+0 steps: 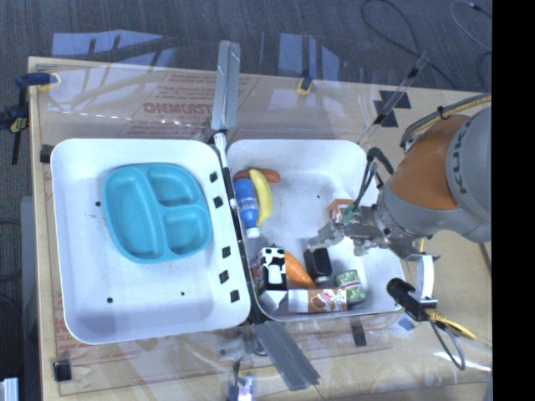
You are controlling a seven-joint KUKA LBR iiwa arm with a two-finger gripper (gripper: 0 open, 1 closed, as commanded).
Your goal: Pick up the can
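While lying flat, long axis left-right, the can (328, 301) showed a red-white label; gripper (322, 253) state unclear.

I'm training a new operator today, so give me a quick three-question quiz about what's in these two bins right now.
1. True or false: the blue divided tray lies in the right bin.
2. Which sits beside the banana? A) blue bottle B) scissors C) sponge
3. Fill in: the can lies on its side along the right bin's ____ wall.

Key: 1 false, it lies in the left bin; 2 A; 3 near.
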